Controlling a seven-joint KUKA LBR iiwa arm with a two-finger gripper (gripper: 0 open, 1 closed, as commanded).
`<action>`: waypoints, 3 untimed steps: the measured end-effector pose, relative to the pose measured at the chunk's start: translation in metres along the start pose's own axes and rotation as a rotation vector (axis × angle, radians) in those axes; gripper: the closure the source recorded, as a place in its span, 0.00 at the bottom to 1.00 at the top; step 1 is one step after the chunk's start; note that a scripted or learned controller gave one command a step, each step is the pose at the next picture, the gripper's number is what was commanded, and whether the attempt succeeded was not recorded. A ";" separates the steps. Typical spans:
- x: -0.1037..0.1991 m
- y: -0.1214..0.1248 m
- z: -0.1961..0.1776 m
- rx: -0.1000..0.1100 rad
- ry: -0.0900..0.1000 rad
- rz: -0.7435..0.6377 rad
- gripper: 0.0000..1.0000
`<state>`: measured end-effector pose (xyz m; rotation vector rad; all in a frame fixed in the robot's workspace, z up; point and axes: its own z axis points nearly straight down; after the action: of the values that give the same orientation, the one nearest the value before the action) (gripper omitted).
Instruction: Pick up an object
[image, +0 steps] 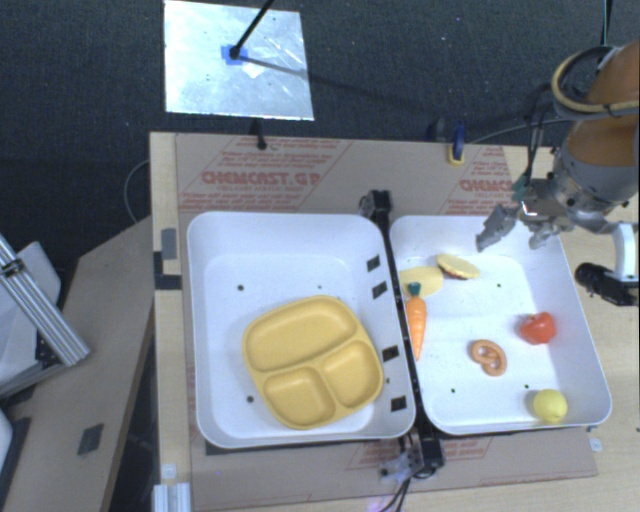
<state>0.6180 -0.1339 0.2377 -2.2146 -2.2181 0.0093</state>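
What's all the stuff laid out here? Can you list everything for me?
Bins: two, white, side by side on the bench; left bin, right bin.
Divided tray: one, yellow, in the left bin.
Carrot: one, orange, right bin's left edge.
Pale slices: about two, yellowish, right bin's upper left.
Pretzel: one, orange-brown, right bin's middle.
Tomato: one, red, right bin's right side.
Lemon: one, yellow, right bin's near right corner.
Foil sheet: one, silver, beyond the bench.
Gripper: one, grey, open above the right bin's far edge, holding nothing.
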 end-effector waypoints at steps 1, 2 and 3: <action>0.000 0.002 -0.007 -0.011 -0.002 -0.002 0.00; -0.001 0.003 0.035 -0.008 -0.001 0.000 0.00; -0.002 -0.003 0.095 -0.006 -0.001 0.000 0.00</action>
<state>0.6137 -0.1358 0.1427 -2.2185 -2.2211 0.0031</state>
